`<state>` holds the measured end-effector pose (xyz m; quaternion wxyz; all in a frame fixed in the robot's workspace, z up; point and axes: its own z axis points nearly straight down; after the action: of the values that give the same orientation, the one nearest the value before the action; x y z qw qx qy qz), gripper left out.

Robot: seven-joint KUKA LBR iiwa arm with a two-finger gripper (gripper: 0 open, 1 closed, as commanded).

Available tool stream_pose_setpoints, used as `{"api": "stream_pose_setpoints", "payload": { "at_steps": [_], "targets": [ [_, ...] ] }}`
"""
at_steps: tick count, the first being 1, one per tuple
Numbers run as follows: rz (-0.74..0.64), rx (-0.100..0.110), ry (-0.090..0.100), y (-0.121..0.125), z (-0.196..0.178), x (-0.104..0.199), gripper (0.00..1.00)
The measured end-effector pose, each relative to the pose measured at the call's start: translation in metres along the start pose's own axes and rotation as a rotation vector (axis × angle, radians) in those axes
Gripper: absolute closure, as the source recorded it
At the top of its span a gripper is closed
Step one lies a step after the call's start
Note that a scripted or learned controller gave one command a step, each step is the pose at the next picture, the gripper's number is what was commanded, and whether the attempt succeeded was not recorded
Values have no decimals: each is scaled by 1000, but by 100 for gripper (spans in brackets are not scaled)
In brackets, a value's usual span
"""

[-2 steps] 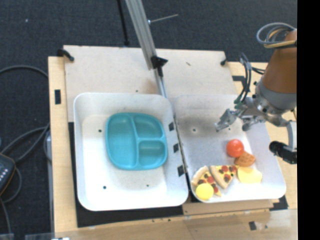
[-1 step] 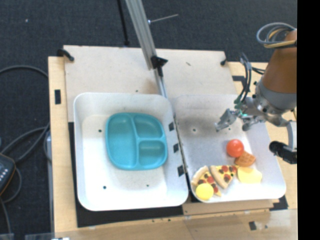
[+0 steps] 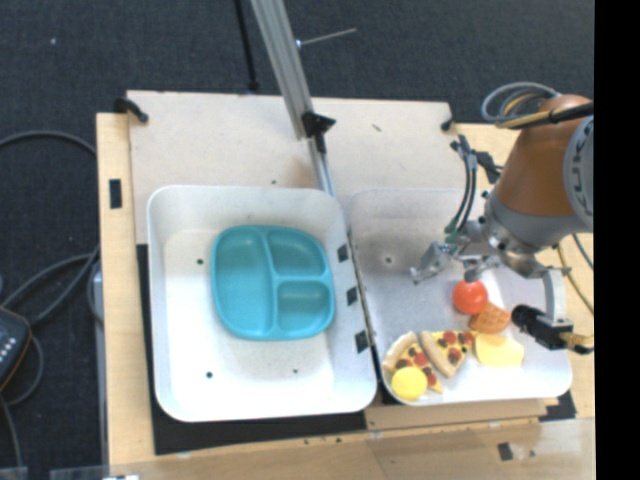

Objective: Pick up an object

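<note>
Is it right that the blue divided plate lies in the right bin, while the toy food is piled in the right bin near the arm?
Not quite. The blue divided plate lies in the left bin, not the right one. The camera view shows it there alone, while the toy food is indeed piled in the right bin near the arm.

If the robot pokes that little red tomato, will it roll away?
Probably. The red tomato looks round and smooth, so a nudge would likely set it rolling. It may not get far: the browned toy food sits right beside it. Its glossy skin might also slip from the hand.
</note>
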<state>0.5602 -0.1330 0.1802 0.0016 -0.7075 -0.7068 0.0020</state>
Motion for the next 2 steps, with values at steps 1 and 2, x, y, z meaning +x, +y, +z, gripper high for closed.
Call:
{"api": "stream_pose_setpoints", "payload": {
  "at_steps": [1,2],
  "targets": [
    [-1,0,0,-5,63,1,0],
    [0,-3,0,-5,80,0,0]
  ]
}}
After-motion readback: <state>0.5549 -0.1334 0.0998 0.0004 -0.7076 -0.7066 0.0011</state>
